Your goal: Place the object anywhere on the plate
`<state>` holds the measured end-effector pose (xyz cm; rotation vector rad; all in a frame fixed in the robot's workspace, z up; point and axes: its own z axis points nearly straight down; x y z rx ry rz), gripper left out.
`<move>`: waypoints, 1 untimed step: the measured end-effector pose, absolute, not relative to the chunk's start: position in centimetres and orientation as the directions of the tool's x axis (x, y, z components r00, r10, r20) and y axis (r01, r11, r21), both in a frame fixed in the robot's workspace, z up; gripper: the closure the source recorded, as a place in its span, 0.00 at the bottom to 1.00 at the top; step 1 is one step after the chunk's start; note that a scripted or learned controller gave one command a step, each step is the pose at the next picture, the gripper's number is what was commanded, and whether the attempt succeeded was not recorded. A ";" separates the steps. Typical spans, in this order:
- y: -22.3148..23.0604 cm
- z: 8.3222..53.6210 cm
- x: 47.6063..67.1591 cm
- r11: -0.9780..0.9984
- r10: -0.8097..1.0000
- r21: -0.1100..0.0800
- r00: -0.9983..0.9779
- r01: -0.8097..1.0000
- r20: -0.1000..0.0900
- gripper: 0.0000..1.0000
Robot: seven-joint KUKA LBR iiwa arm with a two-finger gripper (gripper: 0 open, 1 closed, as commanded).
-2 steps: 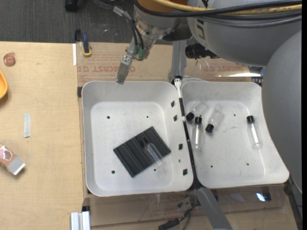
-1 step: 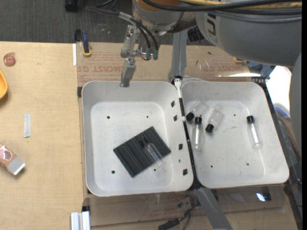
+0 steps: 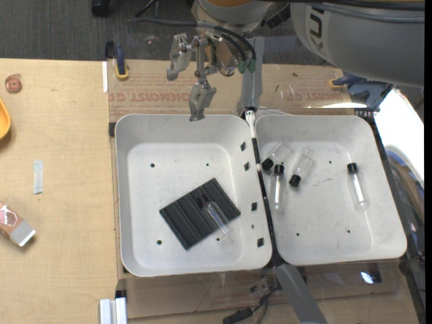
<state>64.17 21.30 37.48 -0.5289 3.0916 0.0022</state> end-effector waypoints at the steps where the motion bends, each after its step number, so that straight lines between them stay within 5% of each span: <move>1: 22.8 34.6 66.0 0.535 -0.845 -0.001 -0.535 -0.845 -0.005 0.00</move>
